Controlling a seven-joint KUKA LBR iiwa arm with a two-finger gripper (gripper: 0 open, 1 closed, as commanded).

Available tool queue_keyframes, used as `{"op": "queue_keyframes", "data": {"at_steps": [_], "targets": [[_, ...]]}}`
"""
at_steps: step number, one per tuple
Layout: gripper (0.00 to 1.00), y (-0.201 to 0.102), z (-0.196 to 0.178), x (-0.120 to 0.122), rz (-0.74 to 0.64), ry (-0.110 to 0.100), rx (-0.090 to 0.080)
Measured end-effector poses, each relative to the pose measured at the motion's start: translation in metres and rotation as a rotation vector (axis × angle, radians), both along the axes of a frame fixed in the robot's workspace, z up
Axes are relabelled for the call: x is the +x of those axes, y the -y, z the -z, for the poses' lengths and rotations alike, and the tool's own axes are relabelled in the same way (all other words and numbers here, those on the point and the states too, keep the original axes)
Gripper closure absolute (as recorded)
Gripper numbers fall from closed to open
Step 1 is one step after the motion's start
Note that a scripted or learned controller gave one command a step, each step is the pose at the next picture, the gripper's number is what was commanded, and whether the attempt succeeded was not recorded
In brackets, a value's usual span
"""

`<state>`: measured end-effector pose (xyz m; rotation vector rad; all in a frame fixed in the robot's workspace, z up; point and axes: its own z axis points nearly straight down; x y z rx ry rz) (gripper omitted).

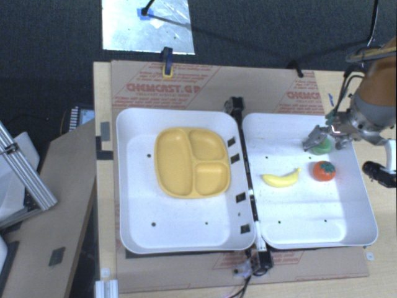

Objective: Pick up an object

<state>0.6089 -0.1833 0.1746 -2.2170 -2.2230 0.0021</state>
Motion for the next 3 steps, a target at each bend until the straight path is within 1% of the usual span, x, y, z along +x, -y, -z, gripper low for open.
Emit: {"op": "queue_keyframes", "data": {"at_steps": [1,2,3], "targets": [[0.0,0.003,0.042,-0.002,0.002,0.002,-0.001],[0.0,0.002,0.092,-0.001,0.002,0.003,-0.001],[1.0,0.003,0.079,0.0,0.002,0.007,-0.002]]}}
